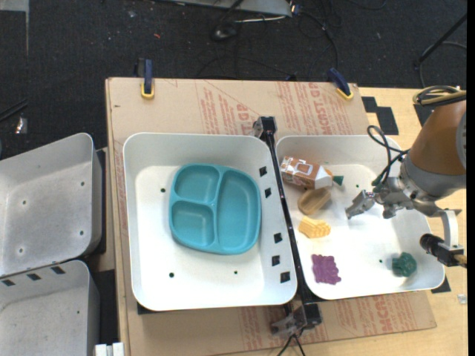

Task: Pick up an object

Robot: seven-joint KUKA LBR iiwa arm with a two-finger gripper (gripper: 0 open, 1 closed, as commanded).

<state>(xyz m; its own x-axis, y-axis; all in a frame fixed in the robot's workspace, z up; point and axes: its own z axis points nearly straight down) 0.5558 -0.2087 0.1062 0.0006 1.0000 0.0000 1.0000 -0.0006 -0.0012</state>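
Hovering mid-bin, gripper [365, 204] state cannot be told; recommend descending squarely onto yellow corn piece [314, 229] near right bin [415, 284] left edge.

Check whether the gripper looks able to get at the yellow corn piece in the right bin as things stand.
Probably yes. The gripper hangs just right of the yellow corn piece, with bare bin floor between them; the tan piece lies close above it but apart.

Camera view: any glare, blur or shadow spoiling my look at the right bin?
Camera view: even light, no glare on the right white bin; soft shadows only; the purple lumpy piece and yellow ridged piece look sharp; the grey gripper looks slightly soft.
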